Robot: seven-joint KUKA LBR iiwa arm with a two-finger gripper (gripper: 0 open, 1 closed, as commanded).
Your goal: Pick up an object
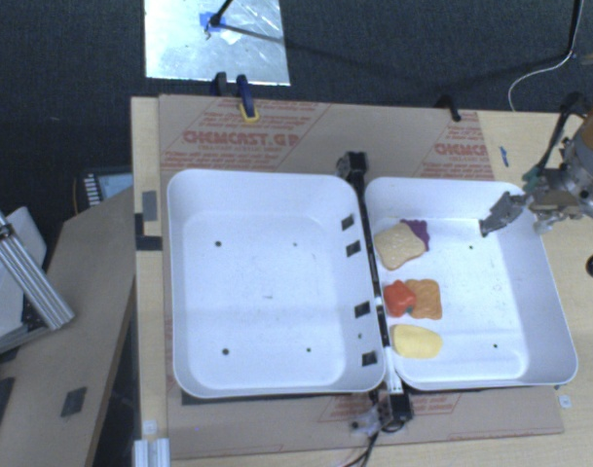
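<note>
the right bin [530, 290] serves as the landmark for all positions below.

gripper [500, 217]: located over the upper right part of the right bin, near its right wall. the arm enters from the right edge of the view. one dark finger [495, 216] points down and to the left, toward the bin floor. finger state: cannot be determined from this view. no object is visible between the fingers.

objects: all lie in the left part of the right bin, close to the wall shared with the left bin [267, 280].

- tan piece [399, 246]: upper left area of the right bin, flat on the floor.
- purple piece [417, 230]: touching the upper right edge of the tan piece.
- red piece [397, 298]: below the tan piece, just beside the shared wall.
- orange piece [426, 299]: touching the right side of the red piece.
- yellow piece [416, 341]: below the red and orange pieces, toward the lower left corner of the right bin.

the gripper is well apart from all five pieces; the purple piece is the nearest.

surroundings: both bins rest on a board [306, 129] with red lettering, which extends beyond the top wall of the right bin. a silver sheet [216, 25] lies on the dark floor, far to the upper left of the right bin.
</note>
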